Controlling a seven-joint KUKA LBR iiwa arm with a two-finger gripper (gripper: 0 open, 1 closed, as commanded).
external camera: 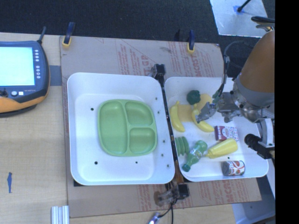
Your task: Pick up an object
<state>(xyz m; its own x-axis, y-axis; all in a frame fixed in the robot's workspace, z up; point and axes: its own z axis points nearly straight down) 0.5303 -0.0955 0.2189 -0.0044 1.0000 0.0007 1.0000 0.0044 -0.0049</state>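
Camera view from up high: 2 white bins side by side on my bench. Left bin has 1 green tray w/ 3 parts. Right bin has lots of small stuff: 2 yellow bananas, one by the left wall and one right under my gripper. Also 1 dark green round thing, 1 green bottle, 1 green ridged thing, 1 yellow bottle, 1 red and white packet, 1 can.

My gripper sits low over the 2nd banana. Fingers look dark and blurry, so I can't tell if they're apart or together. My arm is cut off at the right side and hides part of the bin.

Bench is brown board w/ 3 clamps at the back edge. 1 tablet w/ orange rim lies far left. Floor behind is dark.
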